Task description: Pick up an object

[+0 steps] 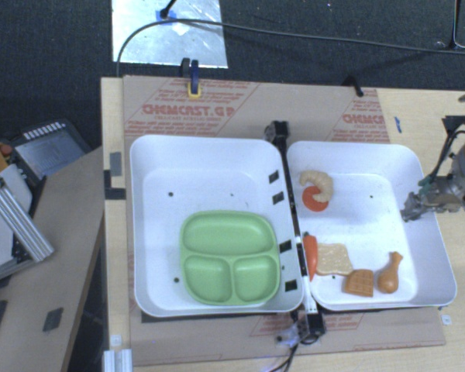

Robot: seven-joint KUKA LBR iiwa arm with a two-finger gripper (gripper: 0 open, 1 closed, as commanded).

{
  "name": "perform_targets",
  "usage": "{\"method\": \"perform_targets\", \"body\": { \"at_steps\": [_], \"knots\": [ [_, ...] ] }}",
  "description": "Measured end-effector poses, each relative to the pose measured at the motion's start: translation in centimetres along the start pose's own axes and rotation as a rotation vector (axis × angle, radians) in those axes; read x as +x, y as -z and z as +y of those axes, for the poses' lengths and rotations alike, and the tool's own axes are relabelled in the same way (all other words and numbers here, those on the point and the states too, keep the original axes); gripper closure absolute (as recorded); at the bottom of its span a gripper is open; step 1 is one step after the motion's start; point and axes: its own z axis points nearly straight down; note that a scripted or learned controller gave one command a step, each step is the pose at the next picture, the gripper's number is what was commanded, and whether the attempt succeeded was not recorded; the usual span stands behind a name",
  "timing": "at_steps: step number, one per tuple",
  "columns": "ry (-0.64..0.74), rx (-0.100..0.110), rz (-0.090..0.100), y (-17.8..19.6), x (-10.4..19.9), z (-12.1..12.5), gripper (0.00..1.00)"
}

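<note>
We see 2 shallow white bins side by side on the desk (pixel 112 231), resting on a printed cardboard sheet (pixel 217 107). The left bin (pixel 151 177) holds a green divided plate (pixel 229 256) with 3 compartments, lying flat toward the bin's near side.

The right bin (pixel 387 169) holds the small food toys. A pale croissant (pixel 318 180) lies near the far left corner of that bin, touching a red tomato (pixel 316 199) just in front of it. Along the divider between the bins we see a slim red-orange piece, perhaps a carrot (pixel 311 256), lying lengthwise beside a slice of toast (pixel 333 259). Just in front of the toast sits an orange-brown waffle piece (pixel 359 284), and next to that a drumstick (pixel 390 273), its bone end pointing away from us.

The end effector (pixel 417 205) sits at the right bin's right edge, apart from every toy. We cannot tell how it is set, and we see nothing held in it.
</note>
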Motion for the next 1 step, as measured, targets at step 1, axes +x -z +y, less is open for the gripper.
{"method": "perform_targets", "body": {
  "at_steps": [1],
  "knots": [
    [0.000,0.001,0.000,4.91,-0.05,0.17,1.00]
  ]
}}
